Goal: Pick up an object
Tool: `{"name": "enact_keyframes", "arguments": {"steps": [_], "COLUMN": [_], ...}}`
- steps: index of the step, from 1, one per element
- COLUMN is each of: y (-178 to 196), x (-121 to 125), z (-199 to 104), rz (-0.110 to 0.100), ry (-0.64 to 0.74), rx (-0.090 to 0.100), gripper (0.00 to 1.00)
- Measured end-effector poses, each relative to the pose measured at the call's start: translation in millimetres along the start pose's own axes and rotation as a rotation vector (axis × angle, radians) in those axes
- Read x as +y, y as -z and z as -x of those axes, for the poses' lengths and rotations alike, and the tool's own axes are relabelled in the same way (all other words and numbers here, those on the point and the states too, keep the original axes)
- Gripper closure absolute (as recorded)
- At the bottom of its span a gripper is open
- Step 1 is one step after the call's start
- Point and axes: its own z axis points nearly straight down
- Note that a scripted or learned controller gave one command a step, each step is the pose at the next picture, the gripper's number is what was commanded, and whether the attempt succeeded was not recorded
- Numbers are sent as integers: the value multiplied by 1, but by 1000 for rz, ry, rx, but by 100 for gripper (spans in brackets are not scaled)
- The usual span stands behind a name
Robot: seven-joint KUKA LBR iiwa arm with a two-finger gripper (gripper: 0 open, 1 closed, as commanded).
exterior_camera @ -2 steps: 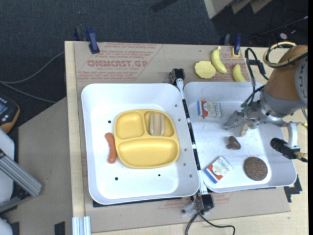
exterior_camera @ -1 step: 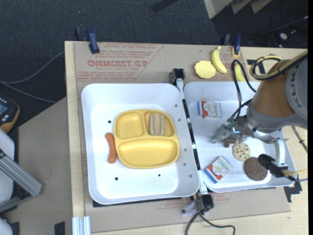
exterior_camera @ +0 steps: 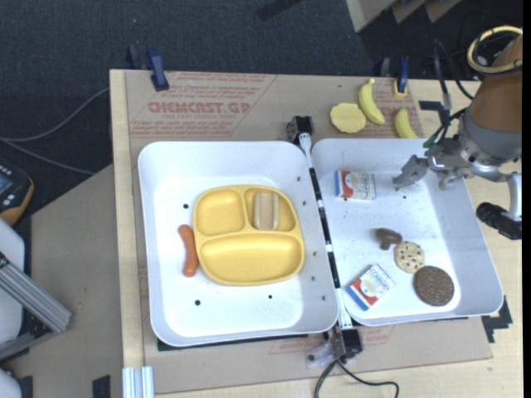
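Observation:
My gripper (exterior_camera: 429,175) hangs over the upper right part of the right bin (exterior_camera: 465,222), open, its two grey fingers spread with nothing between them. To its left lies a small white carton (exterior_camera: 355,185) with red and blue print. Lower in the same bin are a brown lump (exterior_camera: 387,238), a pale chip cookie (exterior_camera: 408,256), a dark round cookie (exterior_camera: 434,285) and a second small carton (exterior_camera: 371,284). The gripper touches none of them.
The left bin (exterior_camera: 166,189) holds a yellow divided plate (exterior_camera: 247,255) with a tan roll (exterior_camera: 265,210) in one section, and an orange sausage (exterior_camera: 189,249) beside it. Behind the right bin lie two bananas (exterior_camera: 371,102) (exterior_camera: 405,123) and a yellow disc (exterior_camera: 348,117).

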Motion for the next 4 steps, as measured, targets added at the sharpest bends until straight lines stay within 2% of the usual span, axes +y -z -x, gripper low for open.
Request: {"name": "enact_keyframes", "arguments": {"steps": [1,2,3,4], "y": [-77,-73,-62,-63], "x": [-51,-56,-55,-55], "z": [-57,-40,-41,-41], "rz": [-23,-15,-12,-13], "ry": [2,-2,-1,-1], "rx": [11,7,7,8], "gripper": [0,0,100,0]}}
